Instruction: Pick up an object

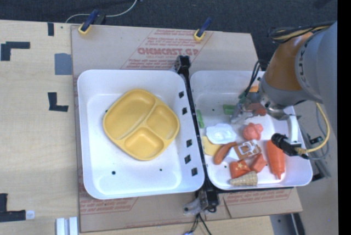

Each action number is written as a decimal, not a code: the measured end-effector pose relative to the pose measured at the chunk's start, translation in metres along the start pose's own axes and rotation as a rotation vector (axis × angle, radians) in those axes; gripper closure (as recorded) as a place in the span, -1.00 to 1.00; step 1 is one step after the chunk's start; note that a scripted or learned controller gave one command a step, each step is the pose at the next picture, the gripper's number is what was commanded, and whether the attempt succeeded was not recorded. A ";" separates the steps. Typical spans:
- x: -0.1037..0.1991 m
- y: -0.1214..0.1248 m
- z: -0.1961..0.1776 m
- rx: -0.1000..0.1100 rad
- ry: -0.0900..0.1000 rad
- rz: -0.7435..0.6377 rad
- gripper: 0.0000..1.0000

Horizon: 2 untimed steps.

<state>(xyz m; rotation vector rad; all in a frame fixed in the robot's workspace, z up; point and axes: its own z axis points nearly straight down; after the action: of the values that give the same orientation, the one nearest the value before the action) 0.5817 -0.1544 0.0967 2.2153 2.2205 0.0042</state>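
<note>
1. The yellow divided tray (141,124) lies flat in the left bin (88,118), well left of the gripper (245,107), turned corner-up like a diamond.
2. The carrot (276,160), orange and tapered, lies below-right of the gripper in the right bin (219,83), its long axis near vertical.
3. I cannot tell the fingers' state.

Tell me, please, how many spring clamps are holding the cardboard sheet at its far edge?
2: one yellow-jawed clamp at the cardboard sheet's far left corner, and another clamp further right along that edge, above the bins' divide. More could be hidden behind the arm.
</note>
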 end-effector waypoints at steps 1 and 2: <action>0.000 0.000 0.001 0.001 0.000 0.000 -1.00; -0.033 -0.057 0.006 -0.016 -0.003 0.010 -1.00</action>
<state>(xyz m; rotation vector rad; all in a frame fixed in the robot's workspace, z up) 0.5250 -0.1877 0.0904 2.2163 2.2003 0.0184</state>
